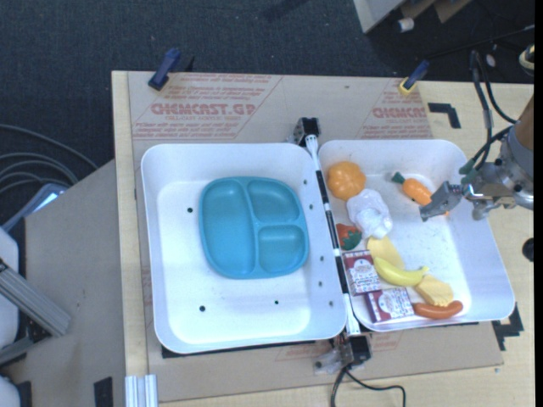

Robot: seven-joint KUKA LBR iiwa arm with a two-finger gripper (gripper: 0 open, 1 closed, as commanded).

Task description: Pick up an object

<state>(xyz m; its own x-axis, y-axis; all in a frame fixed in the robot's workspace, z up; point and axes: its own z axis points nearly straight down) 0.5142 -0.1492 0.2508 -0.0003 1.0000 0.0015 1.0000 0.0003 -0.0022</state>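
Small orange carrot lies flat near the right bin's far wall.

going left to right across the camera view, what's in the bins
Blue divided plate in the left bin → orange → white crumpled bag → banana → small carrot → gripper over the right bin.

1. The arm is cut off by the right edge, leaving just its wrist end in view.
2. The gripper is small and dark; its finger spacing is unreadable.
3. A red item lies partly hidden beneath the white bag.
4. The print on the red-and-white packet is too small to read.
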